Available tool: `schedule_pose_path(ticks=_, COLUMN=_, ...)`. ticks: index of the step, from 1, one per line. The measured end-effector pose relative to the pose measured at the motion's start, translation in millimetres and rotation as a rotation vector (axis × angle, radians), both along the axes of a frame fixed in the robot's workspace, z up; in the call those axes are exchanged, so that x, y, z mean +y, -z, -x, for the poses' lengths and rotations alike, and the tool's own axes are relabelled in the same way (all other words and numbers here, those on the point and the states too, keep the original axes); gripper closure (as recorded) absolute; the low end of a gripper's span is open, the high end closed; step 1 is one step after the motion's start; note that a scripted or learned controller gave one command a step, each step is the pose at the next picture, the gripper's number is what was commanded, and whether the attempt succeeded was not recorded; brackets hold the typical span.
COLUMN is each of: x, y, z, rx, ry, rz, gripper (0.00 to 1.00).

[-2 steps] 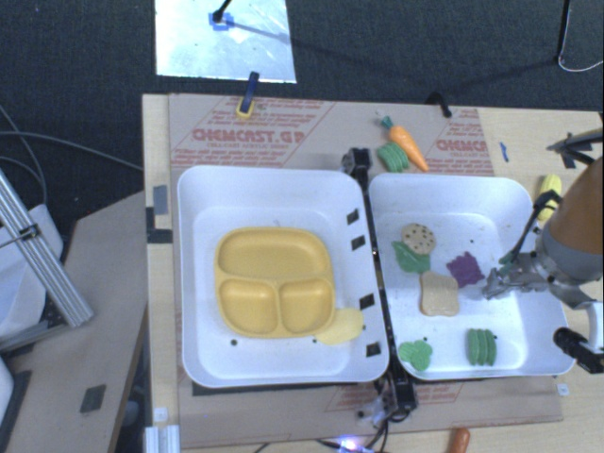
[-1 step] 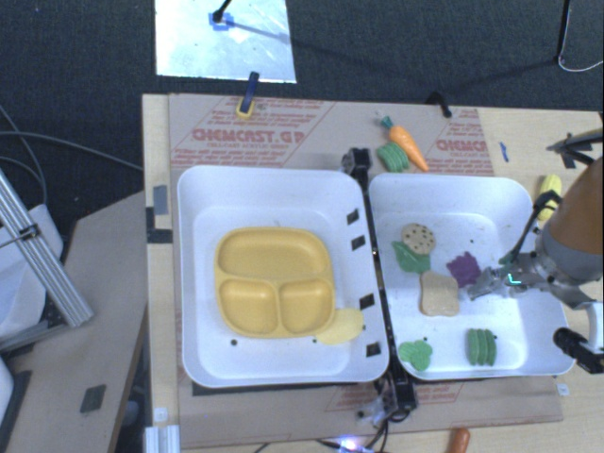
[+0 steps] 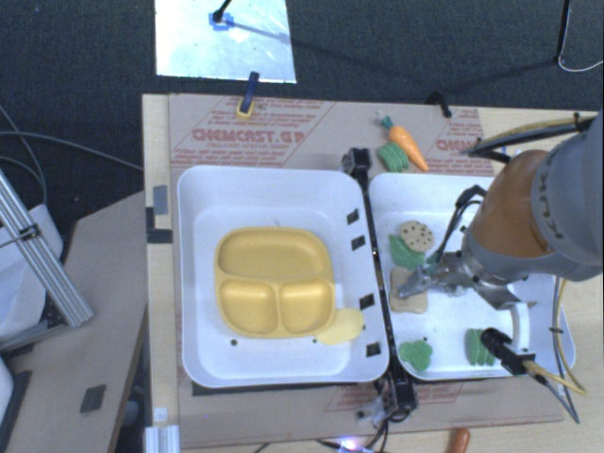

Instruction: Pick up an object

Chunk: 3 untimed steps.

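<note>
Two shallow white bins stood side by side on the bench: the left bin (image 3: 193, 253) and the right bin (image 3: 444, 189).

The left bin held two items: one yellow divided tray (image 3: 275, 280), with three compartments, and one pale yellow piece (image 3: 342, 326) lying against its lower right corner.

The right bin held five loose items: one round tan cookie-like piece (image 3: 414, 234), one tan slab (image 3: 408, 293), and three green pieces, namely one beside the cookie (image 3: 404, 253), one near the front wall (image 3: 415, 352) and one ribbed piece further right (image 3: 476, 345).

Outside the bins, one orange carrot toy (image 3: 406, 142) and one green piece (image 3: 393, 158) lay on the cardboard behind the right bin.

One arm (image 3: 557, 215) was counted.
</note>
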State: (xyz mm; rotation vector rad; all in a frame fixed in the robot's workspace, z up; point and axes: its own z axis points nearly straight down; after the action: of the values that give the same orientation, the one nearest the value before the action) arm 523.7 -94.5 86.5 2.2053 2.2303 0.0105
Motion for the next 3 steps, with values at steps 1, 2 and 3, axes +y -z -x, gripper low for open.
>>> schedule_pose_path(ticks=1, x=-34.2, y=-44.9, z=-32.0, rx=0.000, ry=0.007, rz=0.004, gripper=0.00)
schedule_pose_path(ticks=2, x=-91.3, y=-124.4, z=-55.0, rx=-0.004, ry=0.013, rz=0.008, gripper=0.00)
schedule_pose_path(ticks=3, x=-113.2, y=2.2, z=-38.2, rx=0.014, ry=0.013, rz=0.001, gripper=0.00)
